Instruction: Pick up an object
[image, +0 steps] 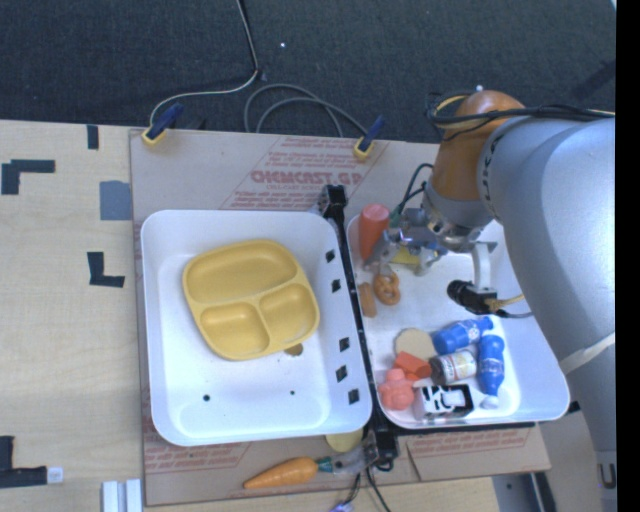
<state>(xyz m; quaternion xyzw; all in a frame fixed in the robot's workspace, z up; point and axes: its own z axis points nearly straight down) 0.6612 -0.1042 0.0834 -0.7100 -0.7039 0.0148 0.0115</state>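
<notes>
My gripper (408, 244) hangs low over the far part of the right bin (545, 395), reaching in from the right. Just to its left stands a red-orange cylinder (374, 228), close to the bin's left wall. A brown-orange lump (386, 289) lies just in front of the gripper. Nearer the front lie two blue bottles (464, 334) (490, 363), a small jar (455, 367), an orange slice-shaped piece (410, 343), pink-red pieces (398, 387) and a black-and-white item (446, 399). I see nothing held in the gripper.
The left bin (160, 330) holds a yellow divided plate (250, 297) with a small brown bit (292, 349) at its near edge. A toy carrot (283, 473) lies on the cardboard in front of the bins. The grey arm (550, 220) covers the right bin's far right side.
</notes>
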